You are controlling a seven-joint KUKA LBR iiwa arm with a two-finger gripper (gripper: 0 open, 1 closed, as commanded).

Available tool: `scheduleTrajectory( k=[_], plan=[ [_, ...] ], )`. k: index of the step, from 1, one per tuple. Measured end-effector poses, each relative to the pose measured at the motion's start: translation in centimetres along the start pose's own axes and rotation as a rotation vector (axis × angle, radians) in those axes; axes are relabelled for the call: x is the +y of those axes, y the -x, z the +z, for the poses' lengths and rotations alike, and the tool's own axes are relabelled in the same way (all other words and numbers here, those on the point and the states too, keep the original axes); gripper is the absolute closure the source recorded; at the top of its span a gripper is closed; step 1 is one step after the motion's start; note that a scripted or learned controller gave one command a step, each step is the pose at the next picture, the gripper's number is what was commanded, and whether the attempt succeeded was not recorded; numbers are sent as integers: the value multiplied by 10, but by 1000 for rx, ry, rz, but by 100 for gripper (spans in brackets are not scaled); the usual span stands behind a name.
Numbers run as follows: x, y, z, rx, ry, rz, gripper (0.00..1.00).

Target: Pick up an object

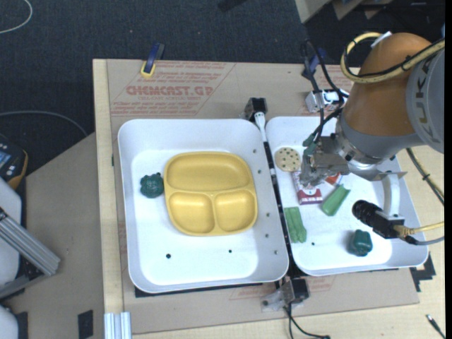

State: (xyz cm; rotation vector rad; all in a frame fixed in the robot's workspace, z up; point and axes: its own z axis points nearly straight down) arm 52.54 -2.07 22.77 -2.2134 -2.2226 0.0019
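Observation:
My gripper hangs low over the right bin, its tip just above a small red and white packet. Whether anything sits between its fingers is hidden by the wrist. A round tan cracker lies left of the gripper. A light green block rests just right of the packet, and a second green block lies near the bin's left wall. A dark green pepper-like toy sits at the bin's front right. In the left bin rest a yellow divided plate and a dark green toy.
A black cylinder on the arm juts over the right bin's front right. The arm's grey and orange body covers the bin's back right corner. Clamps sit at the divider and at the front edge.

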Motion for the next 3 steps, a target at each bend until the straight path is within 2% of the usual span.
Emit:
scheduleTrajectory(
  k=[1,2,3],
  plan=[
    [-28,-48,-7,0,-1,-1,100],
    [-29,-55,10,-2,-1,4,100],
    [-28,-52,-8,-3,8,4,100]
  ],
)
